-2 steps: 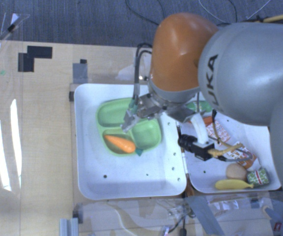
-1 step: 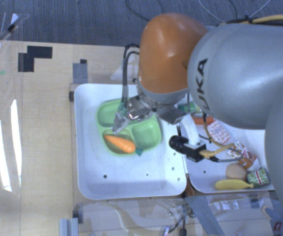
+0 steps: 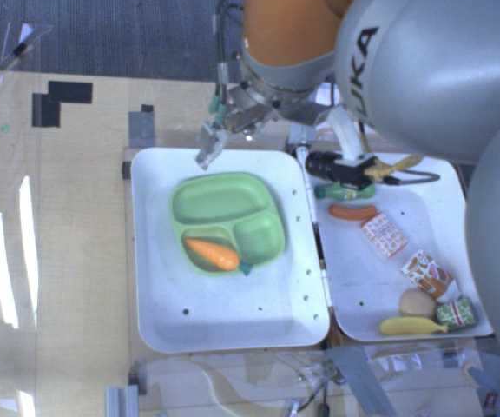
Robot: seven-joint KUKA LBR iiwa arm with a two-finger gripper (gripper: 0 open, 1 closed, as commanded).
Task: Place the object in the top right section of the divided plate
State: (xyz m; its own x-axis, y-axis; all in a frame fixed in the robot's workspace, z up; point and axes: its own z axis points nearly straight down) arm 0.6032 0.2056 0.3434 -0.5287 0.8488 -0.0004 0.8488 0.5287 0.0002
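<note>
Carrot [image 3: 212, 253] is lying in the divided plate [image 3: 224, 200]'s near-left section; my gripper [image 3: 209, 152] is hovering beyond the far-left rim, finger spread unreadable, carrying nothing I can see.

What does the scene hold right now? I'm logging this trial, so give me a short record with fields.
left bin: holds a green divided plate
plate contents: orange carrot in the lower left section; the other two sections bare
right bin: red sausage, two small snack packets, tan egg-like item, yellow banana, small green item
end effector: above the left bin's top edge, beyond the plate
grasp: cannot tell
</note>
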